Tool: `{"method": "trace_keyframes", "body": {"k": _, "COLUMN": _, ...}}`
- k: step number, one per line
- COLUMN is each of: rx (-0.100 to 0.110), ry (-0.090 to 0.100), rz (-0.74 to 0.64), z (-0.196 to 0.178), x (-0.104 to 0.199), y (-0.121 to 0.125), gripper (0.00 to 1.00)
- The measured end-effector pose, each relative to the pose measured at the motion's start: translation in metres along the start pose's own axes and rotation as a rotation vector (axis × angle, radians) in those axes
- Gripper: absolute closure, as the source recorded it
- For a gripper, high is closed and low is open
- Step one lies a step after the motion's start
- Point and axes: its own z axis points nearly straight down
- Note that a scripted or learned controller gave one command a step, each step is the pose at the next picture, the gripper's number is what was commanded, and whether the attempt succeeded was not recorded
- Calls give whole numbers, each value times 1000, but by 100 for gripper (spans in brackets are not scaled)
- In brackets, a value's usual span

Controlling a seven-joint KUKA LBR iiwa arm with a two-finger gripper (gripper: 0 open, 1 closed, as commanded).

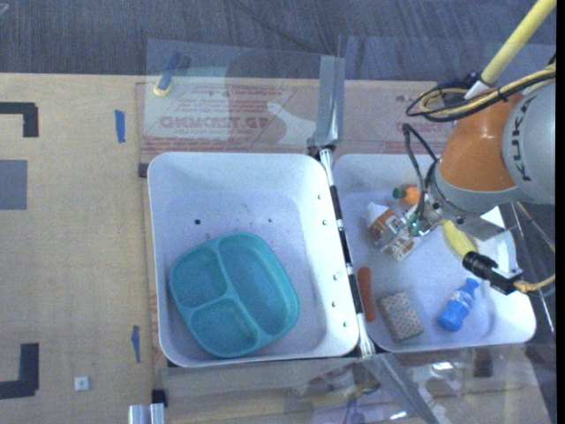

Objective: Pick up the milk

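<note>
We find 2 white bins side by side, the left bin [177, 184] holding a teal divided tray [233, 293] and nothing of the task. The right bin [371, 179] carries all the clutter. The milk [385, 223], a small white and brown carton as far as we can judge, lies tipped at about 10 o'clock from that bin's centre. The gripper [413, 226] sits low at its right edge, touching or just beside it; whether the pincer is spread or pinched we cannot tell, since the wrist hides the tips.

Around the carton we note an orange object [407, 193] at its 1 o'clock, a yellow banana-like piece [454, 238] at 3 o'clock past the gripper, a red-brown stick [365, 293] against the bin's left wall at 6 o'clock, a speckled tan block [401, 314] at 5 o'clock, and a blue bottle [456, 307] further toward 4 o'clock.

Risks, in our judgement: the carton lies slanted, so a closing grip may catch a corner and squirt it aside; the orange object is near enough to be pinched along with it; a thin carton may crush or slip on the lift
</note>
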Motion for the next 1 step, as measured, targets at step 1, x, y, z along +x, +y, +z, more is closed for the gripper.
{"method": "trace_keyframes", "body": {"k": 1, "rx": 12, "ry": 4, "rz": -37, "z": -53, "x": -2, "y": 11, "gripper": 100}}
